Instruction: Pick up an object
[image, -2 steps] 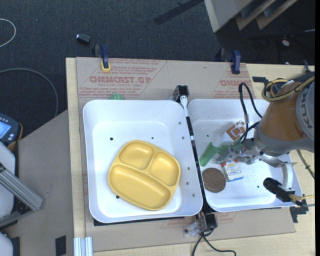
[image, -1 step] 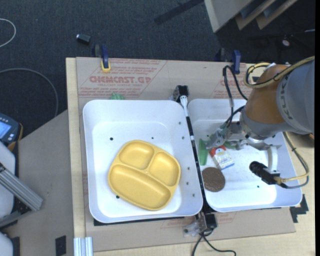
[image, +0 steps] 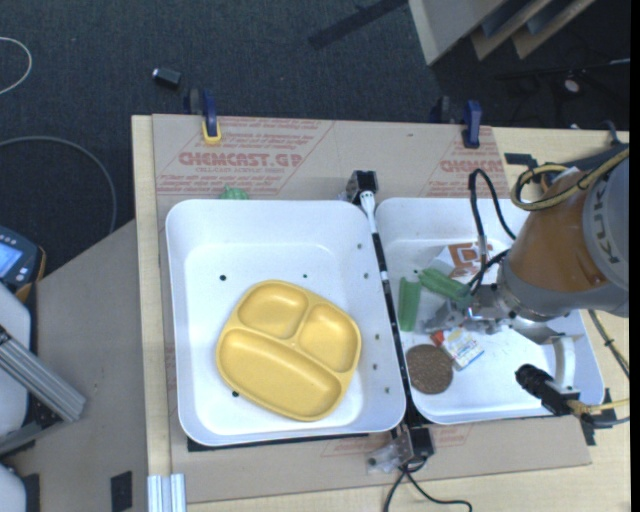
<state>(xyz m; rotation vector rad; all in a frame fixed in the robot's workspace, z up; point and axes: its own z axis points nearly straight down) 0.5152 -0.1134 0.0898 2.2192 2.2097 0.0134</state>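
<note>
The claw (image: 462, 318) is seen low in the right bin (image: 560, 395), at the end of the grey arm (image: 560, 255) with its orange band, which reaches in from the right. Whether the claw is wide or narrow cannot be told, since its tip is lost among the clutter beneath it. No object can be seen held in it.

Just beside the claw, on its left, a green stick-shaped object (image: 409, 303) is laid with its long axis running nearly from the far side of the bin to the near side, close to the bin's left wall. A second green piece (image: 444, 284) is set at a slant from upper left to lower right, its lower end pointing toward the claw. Below the claw a small white packet with coloured print (image: 463, 348) is found, tilted, and next to it on the near left a flat brown disc (image: 430, 368) is laid on the bin floor. Farther back an orange-and-white item (image: 466, 256) is partly hidden by a black cable.

In the left bin (image: 200, 240) a yellow divided tray (image: 288, 347) is placed, its long axis slanted from upper left to lower right. Both bins are borne by the tabletop (image: 290, 150), which is covered with printed brown board.
</note>
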